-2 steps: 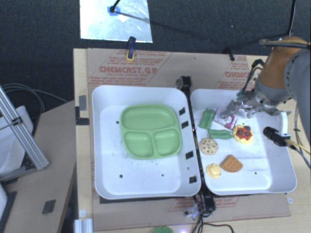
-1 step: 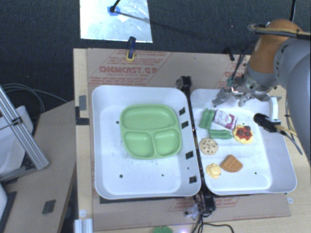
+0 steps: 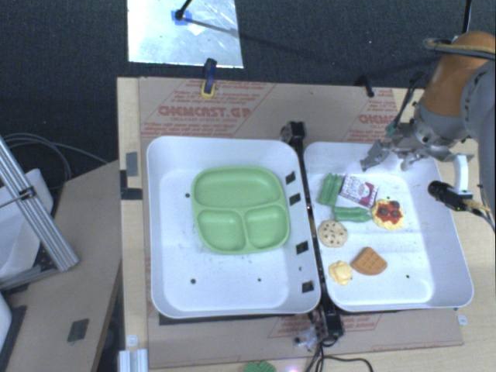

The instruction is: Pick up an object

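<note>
Although the grey arm (image 3: pixel 457 91) is cut off by the right edge of the frame, its gripper (image 3: pixel 390 160) shows clearly enough above and a little to the right of the small packet (image 3: pixel 359 191), near the far wall of the right bin (image 3: pixel 443 263). The two fingers stand spread apart, and nothing is between them. Their tips are grey against the white floor, so it is hard to say if they touch the floor or hang over it.

The packet is white with red and purple print, and the print is too small to read. It lies partly on top of a green piece (image 3: pixel 331 187), which sticks out at its left. A second green piece (image 3: pixel 353 215) lies just below the packet, and one end of it may go under the packet. Just to the right of the packet and slightly lower is a yellow toy pizza (image 3: pixel 388 213) with red spots. Below the packet and to the left lies a round cookie (image 3: pixel 332 233). Further below are an orange waffle piece (image 3: pixel 369 262) and, beside it, a small yellow lump (image 3: pixel 339 272); what the lump is cannot be told.

Well to the left of the packet, a green divided plate (image 3: pixel 239 210) lies in the left bin (image 3: pixel 167 235). At the bottom edge of the frame, something green (image 3: pixel 260 367) is cut off.
</note>
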`<action>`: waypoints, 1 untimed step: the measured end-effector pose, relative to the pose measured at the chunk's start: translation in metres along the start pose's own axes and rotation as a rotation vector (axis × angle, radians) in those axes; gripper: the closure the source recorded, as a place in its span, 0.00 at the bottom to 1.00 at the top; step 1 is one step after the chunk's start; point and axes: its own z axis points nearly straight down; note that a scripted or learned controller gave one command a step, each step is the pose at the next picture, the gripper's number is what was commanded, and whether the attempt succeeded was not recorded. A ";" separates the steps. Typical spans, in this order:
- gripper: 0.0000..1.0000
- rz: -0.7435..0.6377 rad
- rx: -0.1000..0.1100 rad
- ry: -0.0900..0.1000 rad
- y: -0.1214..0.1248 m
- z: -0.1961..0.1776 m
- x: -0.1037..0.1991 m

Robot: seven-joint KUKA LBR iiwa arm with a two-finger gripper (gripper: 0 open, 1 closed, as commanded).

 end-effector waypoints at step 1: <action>0.00 0.000 0.010 0.005 -0.083 0.047 0.013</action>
